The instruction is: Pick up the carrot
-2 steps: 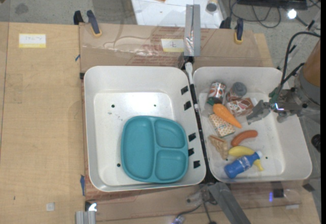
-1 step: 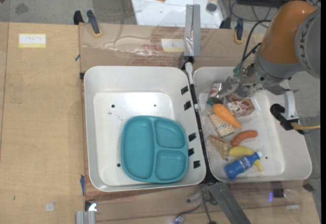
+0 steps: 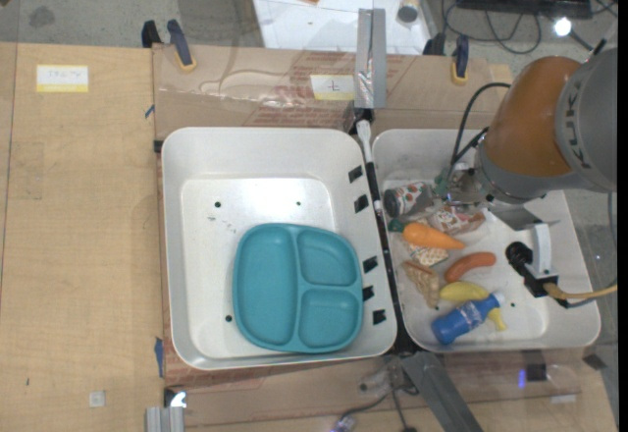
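The carrot [image 3: 433, 236] lies unlifted in the right bin [image 3: 579, 322]; the gripper [image 3: 457, 187] hovers just beyond it, its state impossible to tell.

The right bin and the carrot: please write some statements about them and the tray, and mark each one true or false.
1. The carrot lies in the right bin. True.
2. The teal tray sits in the right bin. False: it sits in the left bin.
3. The tray has three compartments. True.
4. The blue bottle lies at the far end of the right bin. False: it lies near that bin's front edge, by the banana.
5. The carrot lies on the tray. False: it is among the other items in the right bin, next to the sausage.
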Controlling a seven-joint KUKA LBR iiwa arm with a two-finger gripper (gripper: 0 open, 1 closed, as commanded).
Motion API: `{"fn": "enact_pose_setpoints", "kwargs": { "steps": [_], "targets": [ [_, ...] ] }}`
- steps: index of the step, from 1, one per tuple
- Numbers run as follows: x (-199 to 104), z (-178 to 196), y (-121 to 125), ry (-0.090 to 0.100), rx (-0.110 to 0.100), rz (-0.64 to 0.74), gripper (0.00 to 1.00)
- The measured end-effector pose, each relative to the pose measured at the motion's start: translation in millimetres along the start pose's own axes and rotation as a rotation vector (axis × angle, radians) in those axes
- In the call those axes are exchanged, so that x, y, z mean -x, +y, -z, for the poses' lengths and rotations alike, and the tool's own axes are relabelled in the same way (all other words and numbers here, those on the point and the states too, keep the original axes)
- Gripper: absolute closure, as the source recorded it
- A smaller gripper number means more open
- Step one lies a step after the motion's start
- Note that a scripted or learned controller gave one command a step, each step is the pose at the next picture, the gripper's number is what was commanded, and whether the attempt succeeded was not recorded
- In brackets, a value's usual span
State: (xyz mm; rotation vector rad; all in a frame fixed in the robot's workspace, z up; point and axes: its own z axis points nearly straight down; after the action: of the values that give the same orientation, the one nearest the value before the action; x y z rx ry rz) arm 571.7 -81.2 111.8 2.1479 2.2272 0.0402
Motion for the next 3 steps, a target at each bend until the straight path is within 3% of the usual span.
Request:
{"fn": "enact_pose_setpoints", "kwargs": {
  "steps": [1,2,3],
  "targets": [
    [4.3,0.9,-48.9,0.003,0.005,0.117,0.0],
    [-11.3,2.1,-84.9,-0.002,0.009,0.256,0.0],
    [-6.5,2.0,-88.7,-0.003,0.007,0.427,0.0]
  ]
}}
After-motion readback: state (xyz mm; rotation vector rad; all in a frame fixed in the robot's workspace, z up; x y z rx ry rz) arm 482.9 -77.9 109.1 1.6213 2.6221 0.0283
